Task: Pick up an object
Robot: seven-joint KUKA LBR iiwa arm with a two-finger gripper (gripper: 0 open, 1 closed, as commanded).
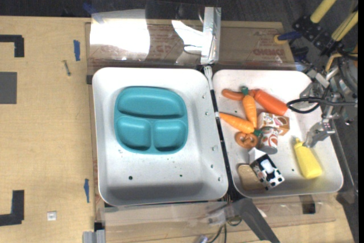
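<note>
Jaws cannot be judged open or shut: the gripper (318, 135) is seen at the right rim of the right bin (296, 78), partly blurred against cables, and nothing can be seen held between its parts. Just below it, a yellow bottle (307, 160) is lying on the bin floor, its top end close to the gripper; contact cannot be made out. To the left of the gripper, a small carton (273, 124) is found, and further left a cluster of carrots (250, 110) is spread. Lower left of the gripper, a black-and-white toy (267, 171) is seen beside a brown piece (247, 175). Well to the left, across the divide, a teal tray (151, 119) is resting in the left bin (108, 179).
</note>
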